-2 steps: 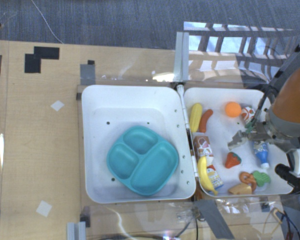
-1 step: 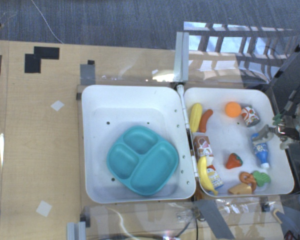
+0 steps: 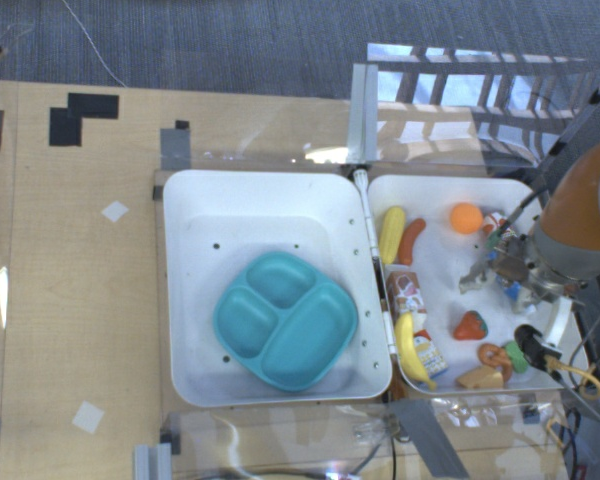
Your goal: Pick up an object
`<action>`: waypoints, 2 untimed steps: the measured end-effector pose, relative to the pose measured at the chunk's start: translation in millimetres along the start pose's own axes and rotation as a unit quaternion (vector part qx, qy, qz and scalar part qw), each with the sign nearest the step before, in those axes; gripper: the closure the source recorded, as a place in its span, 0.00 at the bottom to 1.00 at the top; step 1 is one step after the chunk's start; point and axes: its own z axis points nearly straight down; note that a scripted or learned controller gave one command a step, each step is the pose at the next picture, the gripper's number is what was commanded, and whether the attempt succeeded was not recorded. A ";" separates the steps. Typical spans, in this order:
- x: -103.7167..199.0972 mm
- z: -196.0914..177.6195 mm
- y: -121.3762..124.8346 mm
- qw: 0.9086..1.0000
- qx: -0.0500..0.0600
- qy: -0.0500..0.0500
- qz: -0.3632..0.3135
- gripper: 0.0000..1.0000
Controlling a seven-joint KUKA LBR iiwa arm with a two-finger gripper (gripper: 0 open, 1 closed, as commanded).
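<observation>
The right bin [image 3: 435,193] holds several toy foods. An orange ball [image 3: 466,218] lies near its back, with a yellow corn-like piece [image 3: 391,234] and a brown-red sausage [image 3: 410,240] along the left wall. A red strawberry [image 3: 470,325] sits mid-bin, and a small carton [image 3: 405,290] and a banana [image 3: 412,348] lie at the front left. My gripper [image 3: 485,274] hangs low over the right half of this bin, between the orange ball and the strawberry, at the end of the grey arm with its orange band [image 3: 580,218]. I see nothing held.
The left bin [image 3: 195,268] carries a teal divided plate [image 3: 285,318]. At the right bin's front right lie a tan bread piece [image 3: 483,376], a pretzel [image 3: 492,353] and a green item [image 3: 520,355]. A metal rack [image 3: 460,88] stands behind the bins.
</observation>
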 end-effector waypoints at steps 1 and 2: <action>5.5 13.8 -15.3 0.994 0.001 0.000 0.106 0.00; 0.9 15.7 -40.2 0.996 -0.008 0.001 0.084 0.00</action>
